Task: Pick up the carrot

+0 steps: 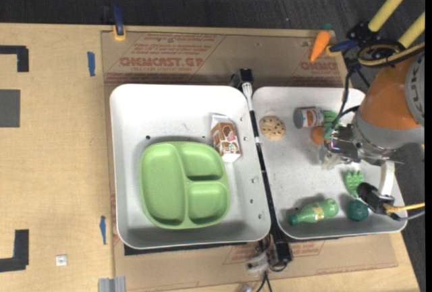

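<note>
The carrot [318, 134] lies in the right bin [290, 169], toward its far right part, just near of a small can [308, 117] and largely covered by the arm; the gripper [335, 147] sits directly over it, and whether it is released or clenched cannot be determined. A cookie [272, 127] rests at the far left of this bin, and a green bottle [314, 212] lies along the near edge. The left bin [135, 108] contains a green divided plate [182, 184] and a snack packet [225, 137].

matt green plastic tray [182, 184] (smooth), glossy bottle [314, 212]
</note>
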`<state>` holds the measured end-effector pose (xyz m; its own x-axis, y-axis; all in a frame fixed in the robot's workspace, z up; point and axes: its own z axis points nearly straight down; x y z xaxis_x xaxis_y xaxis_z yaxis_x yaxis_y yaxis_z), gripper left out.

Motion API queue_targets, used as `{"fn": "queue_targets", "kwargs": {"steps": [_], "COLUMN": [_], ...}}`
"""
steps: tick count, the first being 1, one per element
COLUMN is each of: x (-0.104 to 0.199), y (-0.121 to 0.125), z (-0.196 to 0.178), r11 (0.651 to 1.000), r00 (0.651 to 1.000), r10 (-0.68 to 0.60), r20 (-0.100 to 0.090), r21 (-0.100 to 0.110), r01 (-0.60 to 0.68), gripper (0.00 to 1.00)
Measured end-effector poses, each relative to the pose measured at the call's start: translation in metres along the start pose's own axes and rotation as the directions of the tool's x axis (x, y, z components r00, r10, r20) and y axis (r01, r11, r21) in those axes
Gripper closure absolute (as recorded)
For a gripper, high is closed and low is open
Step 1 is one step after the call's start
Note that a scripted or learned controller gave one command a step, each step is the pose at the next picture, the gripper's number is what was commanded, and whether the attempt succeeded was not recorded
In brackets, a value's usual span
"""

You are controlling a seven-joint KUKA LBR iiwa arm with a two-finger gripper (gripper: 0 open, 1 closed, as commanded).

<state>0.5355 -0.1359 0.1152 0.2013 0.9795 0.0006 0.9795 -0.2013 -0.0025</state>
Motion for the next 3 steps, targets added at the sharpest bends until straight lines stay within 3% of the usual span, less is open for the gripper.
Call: {"fn": "queue_targets", "kwargs": {"steps": [1,2,3], "x": [0.0,0.051,0.026], "y": [0.0,-0.039,0.044], "z": [0.0,-0.069,-0.084], "r11": [1.0,0.928,0.903], "r00": [1.0,0.928,0.903], "r10": [0.0,-0.372,-0.43], "r20": [0.0,0.001,0.004], "r21": [0.0,-0.003,-0.005], "r01": [0.0,0.372,0.43], "gripper": [0.0,0.0,0.0]}}
